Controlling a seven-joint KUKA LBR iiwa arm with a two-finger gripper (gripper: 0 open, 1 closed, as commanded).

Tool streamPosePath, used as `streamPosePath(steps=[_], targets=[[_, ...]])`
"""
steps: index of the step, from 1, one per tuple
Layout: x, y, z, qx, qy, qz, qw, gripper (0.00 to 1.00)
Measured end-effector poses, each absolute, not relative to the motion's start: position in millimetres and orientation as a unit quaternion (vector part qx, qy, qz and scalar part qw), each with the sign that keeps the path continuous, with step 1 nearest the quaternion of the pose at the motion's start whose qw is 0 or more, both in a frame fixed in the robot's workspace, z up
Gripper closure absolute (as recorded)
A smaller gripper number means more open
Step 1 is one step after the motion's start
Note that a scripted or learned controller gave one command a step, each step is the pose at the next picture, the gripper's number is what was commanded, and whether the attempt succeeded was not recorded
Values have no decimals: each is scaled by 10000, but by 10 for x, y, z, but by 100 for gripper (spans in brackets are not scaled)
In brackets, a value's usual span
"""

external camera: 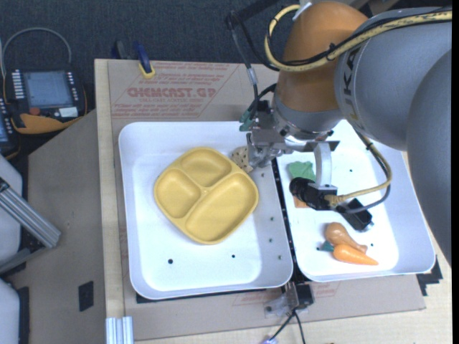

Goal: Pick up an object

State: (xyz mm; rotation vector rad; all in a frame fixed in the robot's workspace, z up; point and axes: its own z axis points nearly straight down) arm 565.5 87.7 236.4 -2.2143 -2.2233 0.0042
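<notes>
A yellow divided plate (206, 192) lies in the left bin (136, 213). My gripper (252, 153) hangs low at the plate's upper right rim, over the wall between the two bins. A small tan speckled thing (241, 158) sits right at the gripper's tip, and I cannot tell whether it is held. In the right bin (401, 221) lie a green piece (301, 170), a tan lump (337, 232) and an orange carrot (353, 255) near the front. A small red-orange thing (300, 203) is partly hidden beneath the robot's wrist.
The grey arm with its orange band (319, 41) covers the back of the right bin. A cardboard sheet (179, 88) lies behind the bins. A handheld controller (43, 95) rests off the bench at far left.
</notes>
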Motion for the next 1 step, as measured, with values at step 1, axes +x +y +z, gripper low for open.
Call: streamPosePath(steps=[1], targets=[[5658,857,2375,-7069,-7074,9,12,0]])
